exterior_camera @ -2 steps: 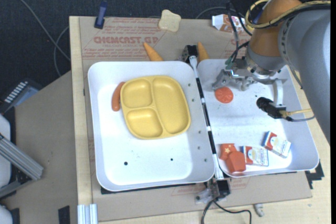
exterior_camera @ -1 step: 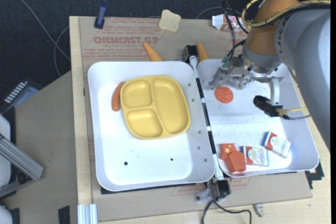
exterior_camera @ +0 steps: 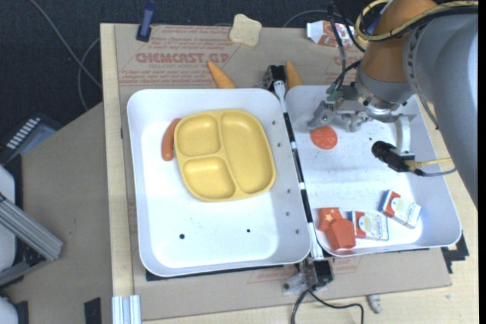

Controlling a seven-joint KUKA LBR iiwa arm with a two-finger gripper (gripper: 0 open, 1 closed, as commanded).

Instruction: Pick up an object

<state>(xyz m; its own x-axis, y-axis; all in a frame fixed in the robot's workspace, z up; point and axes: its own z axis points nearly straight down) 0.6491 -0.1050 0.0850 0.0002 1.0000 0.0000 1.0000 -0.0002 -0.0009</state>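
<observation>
Gripper point(exterior_camera: 334, 117) hovers spread just above the red disc point(exterior_camera: 325, 138) in the right bin point(exterior_camera: 444, 228); approach step, next descend and close.

Yellow tray point(exterior_camera: 225, 154), red-orange disc point(exterior_camera: 325, 138), white bins point(exterior_camera: 152, 186), orange-banded grey arm point(exterior_camera: 425, 34).

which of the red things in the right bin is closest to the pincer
The round red disc, lying alone just below the pincer. The red block and cartons sit along the bin's near edge.

Red print "CHEMCAST GP" on brown board point(exterior_camera: 182, 57) behind bins; smaller lines beneath illegible. Carton labels unreadable.
</observation>
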